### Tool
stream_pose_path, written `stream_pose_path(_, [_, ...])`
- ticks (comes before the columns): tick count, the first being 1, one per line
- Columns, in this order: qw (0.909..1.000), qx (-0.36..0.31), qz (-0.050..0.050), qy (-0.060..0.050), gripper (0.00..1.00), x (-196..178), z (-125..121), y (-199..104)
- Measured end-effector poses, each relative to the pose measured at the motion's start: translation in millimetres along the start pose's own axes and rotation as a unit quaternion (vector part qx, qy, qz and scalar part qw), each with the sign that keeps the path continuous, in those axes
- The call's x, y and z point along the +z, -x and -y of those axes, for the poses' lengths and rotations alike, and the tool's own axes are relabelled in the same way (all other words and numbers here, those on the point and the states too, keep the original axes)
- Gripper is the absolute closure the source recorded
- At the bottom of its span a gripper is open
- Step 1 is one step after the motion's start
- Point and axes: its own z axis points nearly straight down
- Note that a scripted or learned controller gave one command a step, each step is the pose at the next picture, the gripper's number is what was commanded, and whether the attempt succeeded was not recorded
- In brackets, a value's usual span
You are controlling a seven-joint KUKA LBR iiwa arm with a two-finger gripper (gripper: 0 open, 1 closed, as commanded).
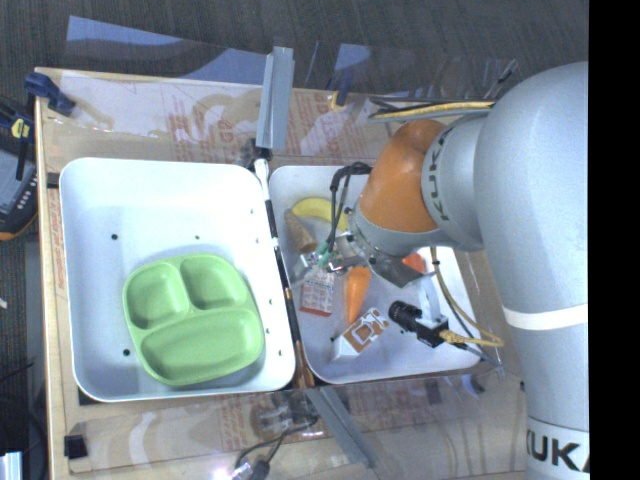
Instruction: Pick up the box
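In the right bin (455, 363), a small red-and-white box (318, 294) lies flat near the left wall. A second small box (362, 333), brown with a white label, lies toward the bin's front. My gripper (328, 260) hangs under the orange wrist band, just behind the red-and-white box and close to it. The wrist hides whether anything is between its tips. An orange carrot-shaped piece (356, 290) lies between the two boxes.
A yellow banana-like piece (314, 208) and a brown object (300, 230) sit at the back left of the right bin. The left bin (90, 198) holds a green divided plate (192, 320). The grey arm covers the right bin's far right side.
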Motion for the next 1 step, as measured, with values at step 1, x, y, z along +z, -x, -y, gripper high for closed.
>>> stream_pose_path(1, [1.0,-0.005,-0.001,-0.001,1.0,-9.5,-1.3,-2.6])
